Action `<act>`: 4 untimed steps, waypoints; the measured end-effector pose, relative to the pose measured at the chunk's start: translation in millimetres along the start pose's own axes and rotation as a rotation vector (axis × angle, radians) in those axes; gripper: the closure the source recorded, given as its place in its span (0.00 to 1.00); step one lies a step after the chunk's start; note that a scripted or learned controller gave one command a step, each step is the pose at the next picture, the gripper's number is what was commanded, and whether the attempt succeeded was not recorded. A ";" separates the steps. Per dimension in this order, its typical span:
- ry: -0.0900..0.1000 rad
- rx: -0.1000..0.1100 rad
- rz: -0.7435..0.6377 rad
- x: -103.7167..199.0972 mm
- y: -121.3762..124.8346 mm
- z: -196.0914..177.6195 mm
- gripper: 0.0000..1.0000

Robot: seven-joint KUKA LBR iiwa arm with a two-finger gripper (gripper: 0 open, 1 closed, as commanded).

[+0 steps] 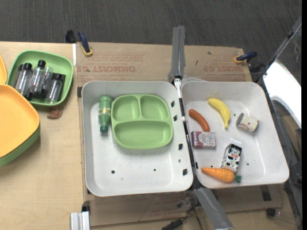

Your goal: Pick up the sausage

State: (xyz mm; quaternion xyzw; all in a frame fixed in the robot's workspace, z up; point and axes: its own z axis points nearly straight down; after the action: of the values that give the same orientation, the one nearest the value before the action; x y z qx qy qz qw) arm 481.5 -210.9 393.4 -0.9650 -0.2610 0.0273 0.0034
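The sausage (199, 120) is a short reddish-orange link lying at a slant in the right bin (268, 128), close to that bin's left wall. A purple carton (203, 140) lies just below it. A yellow banana (220, 110) lies to its right.
The right bin also holds a small white cup (247, 123), a black-and-white carton (232, 156) and a carrot (219, 174). In the left bin (139, 176) sit a green divided plate (142, 120) and a green bottle (104, 113). A green tray of bottles (40, 77) and orange plates (17, 126) stand at left.
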 end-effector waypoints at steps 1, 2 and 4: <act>-0.006 0.002 -0.002 -0.4 0.8 -6.9 1.00; -0.012 0.005 -0.004 -0.7 1.6 -13.9 1.00; -0.025 0.010 -0.009 -0.6 3.1 -27.1 1.00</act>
State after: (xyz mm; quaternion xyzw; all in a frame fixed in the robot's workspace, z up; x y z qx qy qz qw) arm 483.9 -213.7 420.5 -0.9634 -0.2650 0.0405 0.0052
